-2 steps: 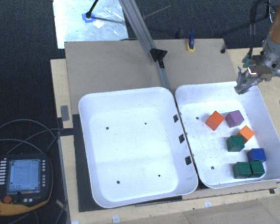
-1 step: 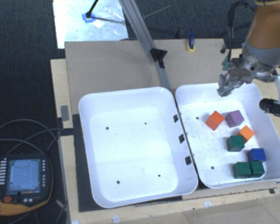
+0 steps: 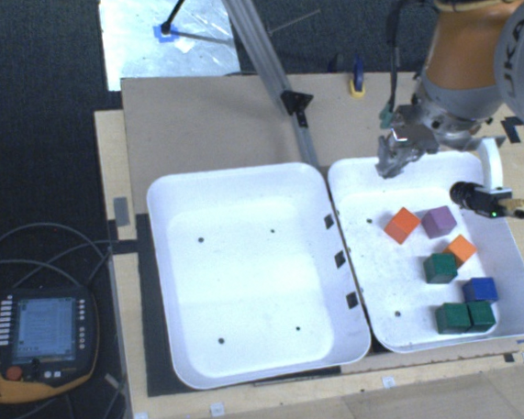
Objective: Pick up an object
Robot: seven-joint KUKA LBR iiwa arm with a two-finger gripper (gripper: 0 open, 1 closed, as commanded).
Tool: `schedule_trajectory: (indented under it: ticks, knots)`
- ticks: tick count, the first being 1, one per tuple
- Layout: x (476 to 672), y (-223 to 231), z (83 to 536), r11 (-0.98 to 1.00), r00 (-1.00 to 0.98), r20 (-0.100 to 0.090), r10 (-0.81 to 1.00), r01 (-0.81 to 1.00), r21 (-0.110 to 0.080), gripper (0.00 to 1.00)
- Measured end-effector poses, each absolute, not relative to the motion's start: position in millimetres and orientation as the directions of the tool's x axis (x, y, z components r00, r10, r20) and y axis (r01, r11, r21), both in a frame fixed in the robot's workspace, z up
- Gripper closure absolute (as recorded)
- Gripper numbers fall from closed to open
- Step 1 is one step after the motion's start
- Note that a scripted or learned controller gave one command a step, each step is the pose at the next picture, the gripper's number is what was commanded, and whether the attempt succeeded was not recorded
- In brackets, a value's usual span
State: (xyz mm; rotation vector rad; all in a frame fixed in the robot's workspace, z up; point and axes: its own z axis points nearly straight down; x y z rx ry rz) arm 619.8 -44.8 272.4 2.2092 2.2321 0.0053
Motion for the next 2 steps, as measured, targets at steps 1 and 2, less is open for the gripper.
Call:
schedule_trajectory:
  ticks: [1,2]
  knots:
    - [628.6,-0.1,255.5,0.009,-0.009,0.002,1.0,1.0,0.001,1.0]
    - [641.4,55.7,238.5,0.01,-0.01,0.002,1.0,1.0,0.002,1.0]
